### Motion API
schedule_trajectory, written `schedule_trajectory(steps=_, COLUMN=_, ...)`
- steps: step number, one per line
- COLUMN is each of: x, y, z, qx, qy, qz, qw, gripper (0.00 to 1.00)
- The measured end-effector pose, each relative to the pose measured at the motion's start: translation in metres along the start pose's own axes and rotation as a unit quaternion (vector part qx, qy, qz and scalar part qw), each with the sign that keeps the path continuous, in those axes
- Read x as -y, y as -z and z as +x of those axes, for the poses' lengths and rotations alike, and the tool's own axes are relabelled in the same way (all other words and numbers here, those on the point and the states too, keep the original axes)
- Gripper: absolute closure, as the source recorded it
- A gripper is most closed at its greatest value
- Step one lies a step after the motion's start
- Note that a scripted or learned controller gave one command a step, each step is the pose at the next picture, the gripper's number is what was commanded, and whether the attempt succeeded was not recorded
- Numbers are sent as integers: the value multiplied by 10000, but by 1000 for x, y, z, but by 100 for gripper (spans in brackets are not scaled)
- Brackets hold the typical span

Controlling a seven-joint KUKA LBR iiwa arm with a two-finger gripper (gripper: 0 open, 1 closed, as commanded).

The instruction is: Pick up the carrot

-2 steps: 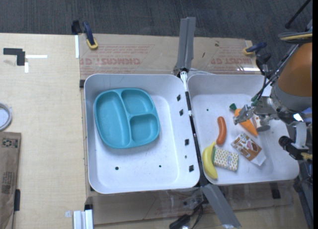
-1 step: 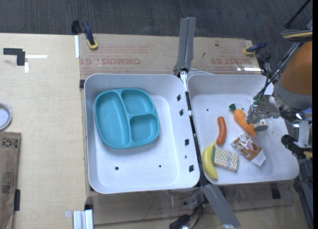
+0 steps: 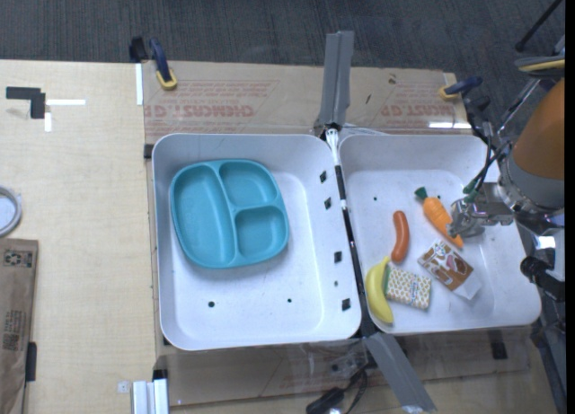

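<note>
The carrot point(image 3: 437, 214), orange with a green top, lies in the right bin point(image 3: 395, 170) toward its right side, pointing down and to the right. My gripper point(image 3: 467, 221) is low in that bin, right against the carrot's right side near its thin end. From this angle I cannot make out whether it has hold of the carrot. The arm, with its orange band, comes in from the right edge.
A red sausage point(image 3: 400, 235) lies left of the carrot. Below it are a banana point(image 3: 379, 294), a cracker packet point(image 3: 409, 288) and a brown snack packet point(image 3: 446, 267). In the left bin point(image 3: 180, 313) sits a blue divided plate point(image 3: 230, 213).
</note>
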State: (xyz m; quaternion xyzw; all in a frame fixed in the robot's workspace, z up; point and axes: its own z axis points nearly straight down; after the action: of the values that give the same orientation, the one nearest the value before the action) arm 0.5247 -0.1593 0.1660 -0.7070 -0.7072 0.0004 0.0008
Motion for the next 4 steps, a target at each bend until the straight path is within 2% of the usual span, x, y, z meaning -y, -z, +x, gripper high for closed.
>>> schedule_trajectory(steps=1, x=0, y=0, z=0, qx=1, qy=-1, qz=0, qw=10000, gripper=0)
schedule_trajectory(steps=2, x=-69, y=-75, z=-43, qx=-21, qy=-454, qz=0, qw=9990, gripper=0)
schedule_trajectory(steps=3, x=-71, y=-63, z=-44, qx=-4, qy=-442, qz=-20, qw=9990, gripper=100)
schedule_trajectory(steps=4, x=-44, y=-68, z=-35, qx=12, qy=-596, qz=-30, qw=9982, gripper=100)
